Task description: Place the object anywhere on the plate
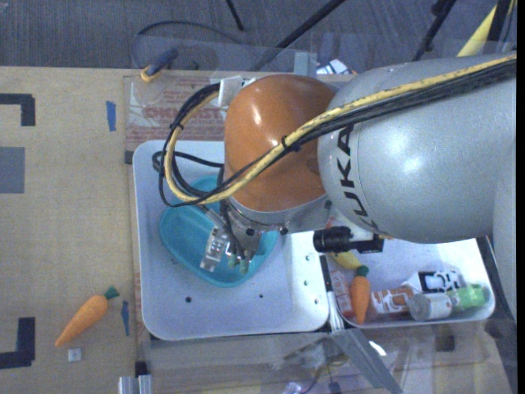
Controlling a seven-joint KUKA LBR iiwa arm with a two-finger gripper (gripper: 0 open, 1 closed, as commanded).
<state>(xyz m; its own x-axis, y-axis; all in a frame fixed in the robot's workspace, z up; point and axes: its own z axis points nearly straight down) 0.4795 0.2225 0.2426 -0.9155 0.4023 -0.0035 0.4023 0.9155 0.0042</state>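
A light blue plate [190, 240] lies in the left white bin [246, 310]. My gripper [227, 255] hangs low over the plate's right part, under the big orange wrist band; whatever lies under its tips is hidden from me. A toy carrot [359, 295] stands in the right bin [459, 261], beside a yellow piece [351, 260]. Another toy carrot [84, 317] lies on the wooden bench, left of the left bin.
The arm's grey and orange body covers the upper part of both bins. A can, a green-capped item [469, 296] and a black-and-white pack [439, 281] lie in the right bin. Cables loop over the left bin's back.
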